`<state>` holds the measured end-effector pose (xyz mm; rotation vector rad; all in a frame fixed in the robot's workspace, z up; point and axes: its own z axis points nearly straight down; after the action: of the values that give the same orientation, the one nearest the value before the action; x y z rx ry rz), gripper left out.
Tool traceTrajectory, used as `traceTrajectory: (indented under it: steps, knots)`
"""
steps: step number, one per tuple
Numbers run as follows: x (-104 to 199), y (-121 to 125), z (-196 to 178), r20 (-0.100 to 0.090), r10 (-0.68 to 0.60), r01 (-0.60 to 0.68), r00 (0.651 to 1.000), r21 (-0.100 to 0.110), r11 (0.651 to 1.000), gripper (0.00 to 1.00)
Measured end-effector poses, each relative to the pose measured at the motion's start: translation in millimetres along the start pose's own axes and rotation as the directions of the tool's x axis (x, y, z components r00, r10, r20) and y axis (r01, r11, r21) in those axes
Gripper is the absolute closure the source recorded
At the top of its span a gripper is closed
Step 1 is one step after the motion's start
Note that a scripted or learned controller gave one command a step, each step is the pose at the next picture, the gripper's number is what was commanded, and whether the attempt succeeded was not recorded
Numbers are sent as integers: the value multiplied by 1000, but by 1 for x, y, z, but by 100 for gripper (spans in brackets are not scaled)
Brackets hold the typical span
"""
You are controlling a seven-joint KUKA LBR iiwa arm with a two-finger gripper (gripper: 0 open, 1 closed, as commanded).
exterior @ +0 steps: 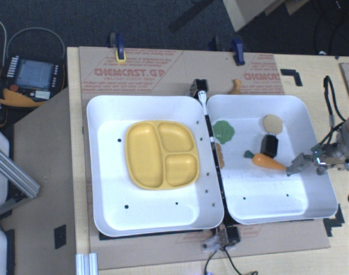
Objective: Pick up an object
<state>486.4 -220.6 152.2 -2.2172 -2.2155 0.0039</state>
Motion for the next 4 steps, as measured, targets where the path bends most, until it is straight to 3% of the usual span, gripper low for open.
traceTrajectory:
  steps: [1,2,3,4]
  knots:
    - [11,0,50,0,-1,1,1000,0,1000,0]
    - [12,0,69,1,-1,1,1000,-3,1000,0]
    - [11,1,57,4,0,0,1000,-7,1000,100]
    - [18,8,1,6,-3,3,1000,-13,1000,100]
